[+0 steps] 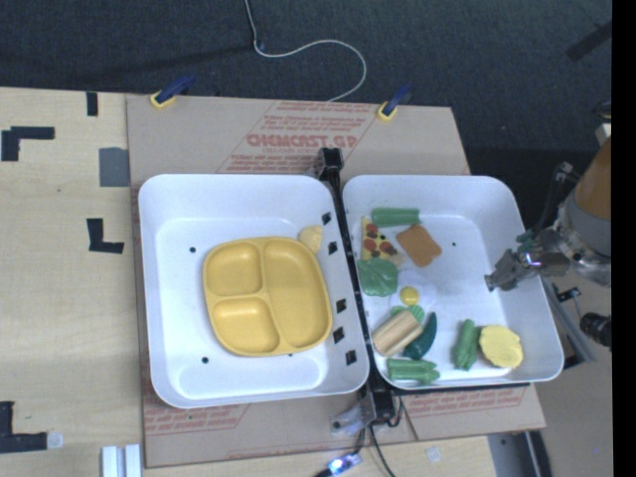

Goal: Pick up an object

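The hand [507,271] hovers over the right bin's [477,192] right wall; how far it is open I cannot tell. Nearest it, below and slightly left, lie a yellow piece [500,346] and a green pickle [465,344], well apart from it

Dark blue carpet floor [119,18], wooden bench [60,296], cardboard sheet [298,137]

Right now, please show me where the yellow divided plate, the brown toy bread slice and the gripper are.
yellow divided plate [266,294]: camera view, its centre ridge.
brown toy bread slice [418,245]: camera view, middle of its top face.
gripper [500,275]: camera view, at its fingertips.
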Controlling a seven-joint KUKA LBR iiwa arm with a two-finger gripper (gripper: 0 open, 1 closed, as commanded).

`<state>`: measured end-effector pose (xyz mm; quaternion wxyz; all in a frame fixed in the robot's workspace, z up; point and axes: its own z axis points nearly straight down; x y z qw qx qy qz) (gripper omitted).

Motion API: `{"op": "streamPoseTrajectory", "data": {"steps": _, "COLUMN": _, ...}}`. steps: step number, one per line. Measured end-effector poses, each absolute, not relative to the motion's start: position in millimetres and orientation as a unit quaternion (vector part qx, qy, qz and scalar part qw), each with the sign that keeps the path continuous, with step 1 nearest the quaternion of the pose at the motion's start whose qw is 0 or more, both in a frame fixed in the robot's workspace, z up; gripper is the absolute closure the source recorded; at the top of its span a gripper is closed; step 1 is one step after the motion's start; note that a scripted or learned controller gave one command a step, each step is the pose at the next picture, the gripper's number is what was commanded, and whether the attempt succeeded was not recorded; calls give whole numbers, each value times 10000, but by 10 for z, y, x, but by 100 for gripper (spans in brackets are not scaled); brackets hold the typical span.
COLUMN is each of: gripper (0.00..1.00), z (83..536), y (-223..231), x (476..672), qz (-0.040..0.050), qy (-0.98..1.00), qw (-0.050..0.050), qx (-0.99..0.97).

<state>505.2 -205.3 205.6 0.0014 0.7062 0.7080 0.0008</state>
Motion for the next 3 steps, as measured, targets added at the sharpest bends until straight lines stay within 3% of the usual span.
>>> {"op": "streamPoseTrajectory", "data": {"steps": 1, "gripper": 100, "z": 2254, "y": -2045, "x": 5058, "qz": 3, "qy": 7077, "qw": 3, "qx": 7065}}
{"op": "streamPoseTrajectory", "data": {"steps": 2, "gripper": 100, "z": 2221, "y": -1648, "x": 5244, "qz": 0, "qy": 7090, "qw": -7, "qx": 7052}}
{"op": "streamPoseTrajectory", "data": {"steps": 3, "gripper": 100, "z": 2266, "y": -1158, "x": 5597, "qz": 4, "qy": 7092, "qw": -3, "qx": 7050}}
